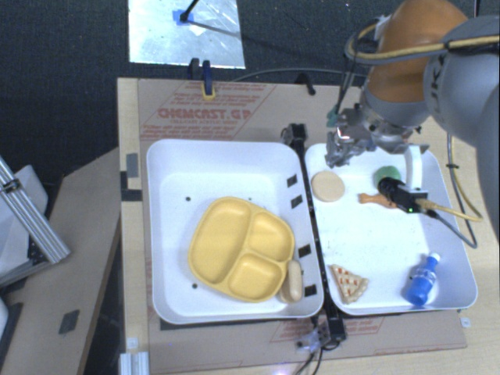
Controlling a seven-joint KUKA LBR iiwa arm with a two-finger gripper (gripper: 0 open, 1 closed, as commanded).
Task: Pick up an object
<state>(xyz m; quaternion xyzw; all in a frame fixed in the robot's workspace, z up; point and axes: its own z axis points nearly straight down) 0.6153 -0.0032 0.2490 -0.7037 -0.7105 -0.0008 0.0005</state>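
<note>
My gripper (pixel 341 151) hangs over the far left corner of the right bin (pixel 461 283), just above and behind a round tan cookie (pixel 328 186). Nothing shows between its fingers. In the same bin lie a green round object (pixel 387 176), partly behind a black part of the arm, an orange-brown stick-like item (pixel 376 200), a waffle wedge (pixel 348 283) and a blue bottle (pixel 419 280). The left bin (pixel 176 178) holds a yellow divided plate (pixel 241 248) with a beige bread roll (pixel 293 280) at its right edge.
A black divider (pixel 307 217) runs between the two bins. Behind the bench a shiny metal sheet (pixel 186 20) lies on dark carpet. An aluminium rail (pixel 27 213) stands at the far left. Cables trail from the arm over the right bin's rim.
</note>
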